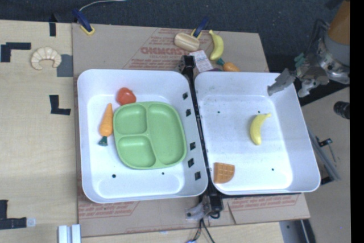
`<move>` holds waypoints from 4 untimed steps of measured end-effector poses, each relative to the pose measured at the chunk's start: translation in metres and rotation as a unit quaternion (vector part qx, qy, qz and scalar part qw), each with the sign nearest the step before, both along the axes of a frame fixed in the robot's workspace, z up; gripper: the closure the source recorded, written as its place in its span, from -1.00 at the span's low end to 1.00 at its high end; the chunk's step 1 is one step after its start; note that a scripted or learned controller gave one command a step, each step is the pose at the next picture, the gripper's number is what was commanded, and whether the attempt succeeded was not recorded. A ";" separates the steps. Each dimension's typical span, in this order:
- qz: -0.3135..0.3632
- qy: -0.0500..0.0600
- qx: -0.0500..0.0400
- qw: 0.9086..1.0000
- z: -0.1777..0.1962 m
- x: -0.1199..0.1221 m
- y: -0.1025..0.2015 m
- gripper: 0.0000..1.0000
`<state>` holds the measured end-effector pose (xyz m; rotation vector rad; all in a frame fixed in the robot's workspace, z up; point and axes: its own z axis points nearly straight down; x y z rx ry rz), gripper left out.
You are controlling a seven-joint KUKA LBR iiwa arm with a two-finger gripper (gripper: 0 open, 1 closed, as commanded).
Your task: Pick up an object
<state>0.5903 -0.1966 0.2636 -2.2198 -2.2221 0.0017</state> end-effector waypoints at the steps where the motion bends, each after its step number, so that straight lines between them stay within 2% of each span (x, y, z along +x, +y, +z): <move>1: 0.000 0.001 0.000 1.000 -0.122 -0.011 -0.027 -1.00; 2: 0.000 -0.001 0.000 1.000 -0.177 -0.017 0.026 -1.00; 3: 0.000 -0.004 -0.002 1.000 -0.167 -0.017 0.026 1.00; 4: 0.001 -0.001 0.001 1.000 -0.079 -0.007 0.107 1.00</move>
